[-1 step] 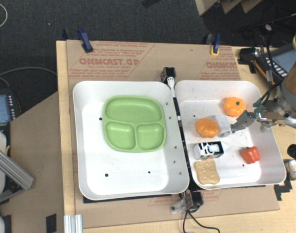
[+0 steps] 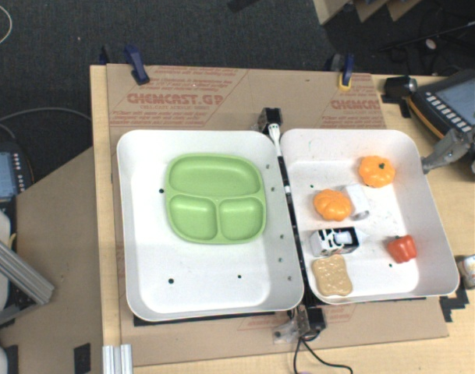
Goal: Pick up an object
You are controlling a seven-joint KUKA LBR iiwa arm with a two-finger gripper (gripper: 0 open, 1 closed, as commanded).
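two white bins on the bench; gripper (image 2: 448,153) state, can't tell; centre yourself over the pumpkin (image 2: 376,171) just beside it.

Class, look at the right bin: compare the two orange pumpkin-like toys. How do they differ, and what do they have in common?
The upper pumpkin lies near the bin's far right corner; the lower pumpkin lies nearer the middle, close to the divider. The upper one shows a small dark stem spot on top; the lower one shows none. The lower one lies next to a clear wrapper-like item; the upper one has bare bin floor around it. Both are round, orange and similar in size.
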